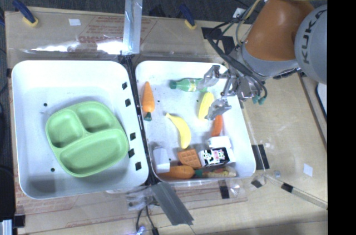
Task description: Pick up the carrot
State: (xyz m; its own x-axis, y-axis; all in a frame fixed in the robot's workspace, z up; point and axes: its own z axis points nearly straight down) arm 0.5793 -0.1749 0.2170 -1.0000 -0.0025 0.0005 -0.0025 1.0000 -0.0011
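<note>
Highest over the desk, and so closest to the lens, the grey arm point(278, 34) reaches in from the right of the frame. Its fingers point(218, 109) hang released above the right side of the right bin point(245, 142); they stand apart and nothing sits between them. Just under them lie a small banana point(204, 105) and an orange piece point(217, 125) that I cannot identify. A green bottle point(186, 84) lies a little toward the upper left.

The clear carrot point(147, 99) is well apart from the fingers, against the left wall of that bin. It lies lengthways up the frame, with its green end toward the bottom.

To do the reach well, I judge the fingers should cross leftward at height, passing over the bottle and the second banana point(181, 129). They should then turn so they close across the carrot's narrow width. One finger has to slip between carrot and wall, so a descent slightly right of the wall looks safer. Gripping near the thick middle should resist slipping. The green plate point(86, 136) in the left bin point(22, 95) plays no part.
</note>
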